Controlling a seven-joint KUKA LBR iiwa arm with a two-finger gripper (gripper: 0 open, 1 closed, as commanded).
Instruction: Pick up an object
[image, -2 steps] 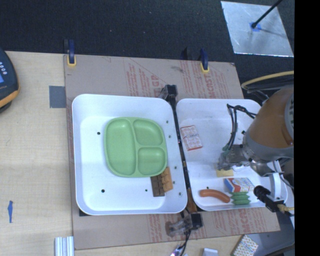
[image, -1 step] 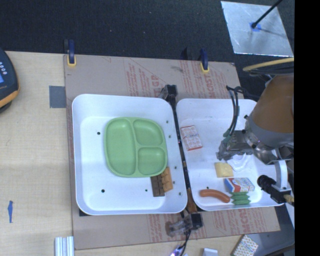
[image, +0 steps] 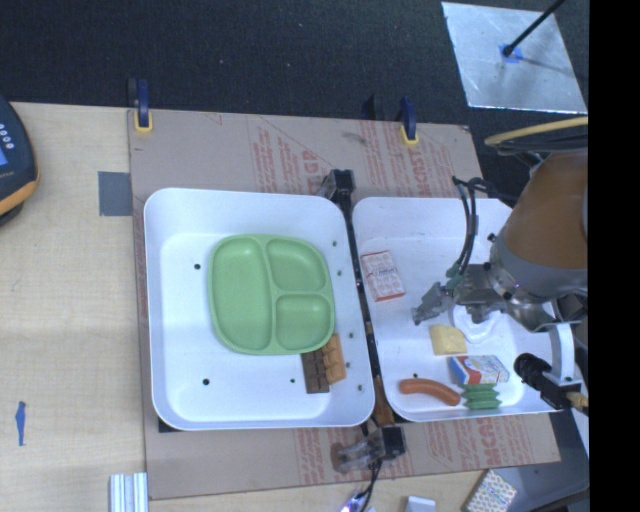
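A pale wood-grain counter (image: 70, 300) is seen from above, overlaid by a brown cardboard sheet (image: 300, 150) held at its far edge by two blue-and-yellow clamps (image: 141, 105). Dark floor lies beyond the sheet. Two shallow white bins rest on the cardboard: the left bin (image: 180, 390) and the right bin (image: 420, 220), touching along a black divider.

Taking the right bin as landmark, inside it lie a small printed red-and-white packet (image: 382, 275) near its left wall, a yellow block (image: 447, 340) at its middle, and an orange sausage-shaped toy (image: 430, 390), a green toy (image: 481, 399) and a blue-and-white carton (image: 480, 370) along its near edge. The gripper (image: 450, 300) hangs over the bin just above the yellow block; whether its fingers are apart or together cannot be told, being small and dark.

In the left bin sit a green sectioned plastic plate (image: 270, 293) and a brown block (image: 323, 366).

The arm's grey-and-orange body (image: 545, 225) is cut off at the right.
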